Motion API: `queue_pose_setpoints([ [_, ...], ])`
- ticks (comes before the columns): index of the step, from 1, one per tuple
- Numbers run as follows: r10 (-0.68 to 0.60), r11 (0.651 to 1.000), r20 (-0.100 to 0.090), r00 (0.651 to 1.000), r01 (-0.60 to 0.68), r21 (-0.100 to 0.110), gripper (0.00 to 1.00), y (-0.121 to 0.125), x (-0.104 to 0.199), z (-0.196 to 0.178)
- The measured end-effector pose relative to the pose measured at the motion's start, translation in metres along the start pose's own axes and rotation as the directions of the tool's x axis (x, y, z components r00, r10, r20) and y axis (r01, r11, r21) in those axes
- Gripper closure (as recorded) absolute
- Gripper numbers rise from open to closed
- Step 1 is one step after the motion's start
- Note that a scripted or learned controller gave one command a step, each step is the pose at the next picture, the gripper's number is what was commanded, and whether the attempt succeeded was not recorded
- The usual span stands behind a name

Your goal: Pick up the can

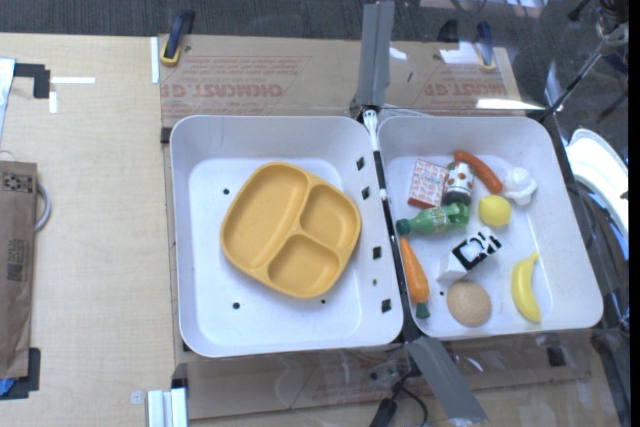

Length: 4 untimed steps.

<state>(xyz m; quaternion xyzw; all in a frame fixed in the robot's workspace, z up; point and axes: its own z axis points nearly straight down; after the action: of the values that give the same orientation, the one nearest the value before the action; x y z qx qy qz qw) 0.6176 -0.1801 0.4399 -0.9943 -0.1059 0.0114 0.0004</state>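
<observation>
Tabletop [90,215], pale wood, one, bearing one printed cardboard sheet [250,75] under two white bins set side by side, their inner rims touching.

Left bin [190,245]: one yellow plate [290,230] with three compartments, lying flat near the middle of the bin floor.

Right bin [570,245]: ten small items, one of each.
- Banana [525,288], near the right wall, lower part.
- Carrot [414,273], along the left wall, tip toward the front edge.
- Green bottle [433,221], on its side, just above the carrot.
- Sausage [480,172], slanted, toward the far wall.
- Red-and-white box [423,183], upper left of the bin.
- Tan ball [468,303], at the front edge, between carrot and banana.
- Black-and-white block [476,248], at the centre.
- Can [459,183], in the upper half, between box and sausage, touching or nearly touching both, just above the bottle.
- Lemon [494,210], right of the can.
- White lump [519,183], just beside the lemon, near the sausage end.

Outside the bins: one brown paper bag [15,255] at the left edge; two clamps, left clamp [180,37] and right clamp [483,43], on the far edge of the cardboard.
</observation>
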Motion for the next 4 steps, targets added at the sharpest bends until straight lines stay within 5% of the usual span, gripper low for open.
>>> queue_pose_setpoints([
  [1, 0.009, 1.0, -0.013, 1.0, -0.009, -0.004, 0.0, -0.147, 0.049, 0.002],
  [2, 0.014, 1.0, -0.004, 1.0, -0.014, -0.007, 1.0, -0.145, 0.05, -0.002],
  [3, 0.013, 1.0, -0.004, 1.0, -0.013, -0.007, 0.0, -0.145, 0.05, -0.002],
  [4, -0.09, 0.996, -0.009, 0.996, 0.09, -0.005, 0.0, -0.069, -0.002, 0.003],
])
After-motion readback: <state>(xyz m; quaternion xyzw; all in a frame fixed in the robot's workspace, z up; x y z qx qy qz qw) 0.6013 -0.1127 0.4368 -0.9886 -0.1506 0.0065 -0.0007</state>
